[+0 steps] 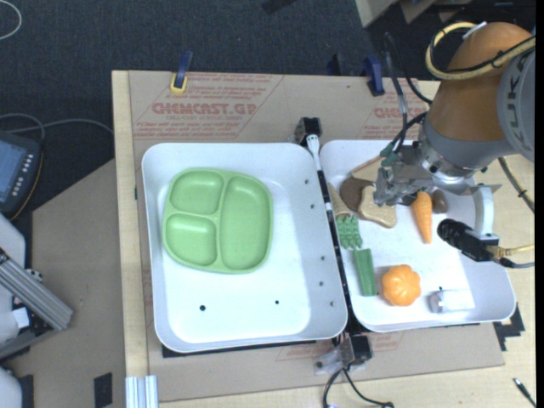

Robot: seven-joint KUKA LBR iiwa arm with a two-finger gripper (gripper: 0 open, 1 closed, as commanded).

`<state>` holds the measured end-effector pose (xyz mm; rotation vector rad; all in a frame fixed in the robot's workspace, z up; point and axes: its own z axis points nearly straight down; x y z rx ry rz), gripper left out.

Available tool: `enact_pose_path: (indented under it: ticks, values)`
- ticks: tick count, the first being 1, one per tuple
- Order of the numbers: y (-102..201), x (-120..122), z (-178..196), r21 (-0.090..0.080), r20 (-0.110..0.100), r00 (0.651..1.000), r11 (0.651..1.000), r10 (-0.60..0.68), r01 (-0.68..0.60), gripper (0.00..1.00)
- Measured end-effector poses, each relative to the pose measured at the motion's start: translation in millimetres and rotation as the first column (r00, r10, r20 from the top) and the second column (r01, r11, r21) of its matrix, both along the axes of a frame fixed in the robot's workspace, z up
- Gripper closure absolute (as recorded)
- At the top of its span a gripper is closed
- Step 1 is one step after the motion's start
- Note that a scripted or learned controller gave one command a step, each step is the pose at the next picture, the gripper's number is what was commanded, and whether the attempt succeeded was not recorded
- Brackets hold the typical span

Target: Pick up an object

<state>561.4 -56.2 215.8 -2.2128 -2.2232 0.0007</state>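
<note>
Here the arm [476, 83] is seen reaching in from three o'clock, with the claw [388, 185] lowered into the right bin [484, 300] near its eleven o'clock corner. The claw is set directly over a tan, flat object [380, 213] and a brown object [352, 195] just beside it; whether the claw is wide, narrow or closed on anything cannot be told, since the wrist hides that part. No object is seen lifted clear of the bin floor, so the pick is judged not yet made.

Several candidates are offered in the right bin. An orange carrot [422, 216] is laid just at four o'clock of the claw, pointing down the bin. A round orange fruit [400, 285] is placed toward six o'clock, well apart from the claw, with a green stick [365, 270] and a small green ridged piece [348, 231] lined along the bin's nine o'clock wall. A small grey item [436, 302] is found near the five o'clock corner.

The left bin [170, 296] is occupied by a green divided plate [218, 220], probably kept as a receiving place. The bins are set side by side on the worktop [136, 126] so that a short carry suffices. The crowding at the claw is judged the main risk: a neighbouring piece could be nudged or taken instead.
</note>
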Motion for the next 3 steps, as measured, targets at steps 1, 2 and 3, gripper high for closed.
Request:
enact_pose_path:
  ticks: [1,2,3]
  values:
    - [52.7,-25.6,-6.0,0.0,-0.001,1.0,1.0,0.001,-0.001,1.0]
    - [100.5,-59.7,-3.3,0.0,-0.001,1.0,1.0,0.001,-0.001,1.0]
    - [125.4,-63.7,-0.6,-0.002,0.003,1.0,1.0,-0.001,0.001,1.0]
